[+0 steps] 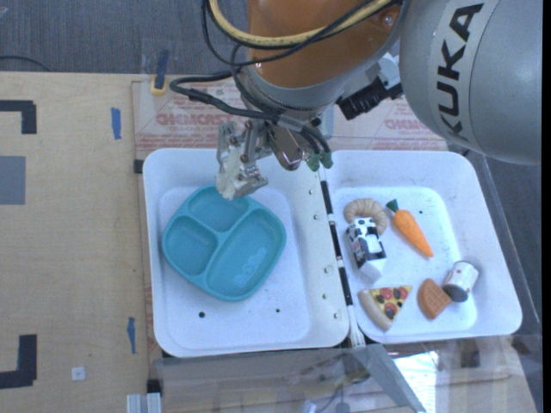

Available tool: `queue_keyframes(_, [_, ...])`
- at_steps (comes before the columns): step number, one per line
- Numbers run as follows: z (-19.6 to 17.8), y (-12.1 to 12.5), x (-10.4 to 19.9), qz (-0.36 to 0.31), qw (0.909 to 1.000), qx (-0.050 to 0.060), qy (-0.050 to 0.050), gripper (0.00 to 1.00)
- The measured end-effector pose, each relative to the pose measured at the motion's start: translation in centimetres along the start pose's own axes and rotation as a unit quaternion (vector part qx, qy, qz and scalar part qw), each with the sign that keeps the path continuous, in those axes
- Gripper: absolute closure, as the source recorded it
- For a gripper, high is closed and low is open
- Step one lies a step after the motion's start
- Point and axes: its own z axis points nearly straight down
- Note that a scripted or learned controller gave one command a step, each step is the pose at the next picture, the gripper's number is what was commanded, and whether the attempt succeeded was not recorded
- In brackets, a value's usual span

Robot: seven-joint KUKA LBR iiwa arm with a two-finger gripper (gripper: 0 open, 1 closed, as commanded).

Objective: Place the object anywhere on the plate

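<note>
A: Camera view first, nearest things: what is in the right bin [482, 192]?

B: Along its near side lie a pizza slice [385, 304] at about 7 o'clock of the bin, a brown waffle piece [434, 298] at 5 o'clock, and a small white and dark can [461, 280] on its side at 4 o'clock. Near the middle stands a black and white milk carton [368, 248]. Just beyond it, at 11 o'clock, is a croissant [365, 208], and a carrot [411, 229] lies at 1 o'clock, pointing toward the near right.

A: And the left bin [172, 317]?

B: It holds a blue plate [225, 243] with three compartments, set toward the far left of the bin. All three compartments look bare.

A: Where is the gripper [241, 179]?

B: Over the plate's far rim, at 12 o'clock of the plate. Its metal fingers [231, 177] point down and sit close together; I cannot tell whether anything is between them, or which item is the task's object.

A: The surroundings?

B: Both bins rest on a light wooden bench [69, 231] with black squares and blue tape marks at 9 o'clock. Beyond, at 12 o'clock, grey floor [103, 15], and the arm [465, 50] with its orange band [310, 24] and looping cables.
</note>
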Motion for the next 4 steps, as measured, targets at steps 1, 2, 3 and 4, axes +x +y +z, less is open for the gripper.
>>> queue_keyframes(1, [8.9,-1.6,0.6,-0.166,0.9861,-0.001,0.002,1.0])
queue_keyframes(2, [10.8,-3.5,-2.5,-0.294,0.9559,-0.001,0.0,1.0])
queue_keyframes(3, [10.8,-3.6,-2.5,-0.293,0.9561,-0.001,0.0,0.0])
queue_keyframes(4, [9.6,-3.5,-2.7,-0.291,0.9567,-0.001,-0.005,1.0])
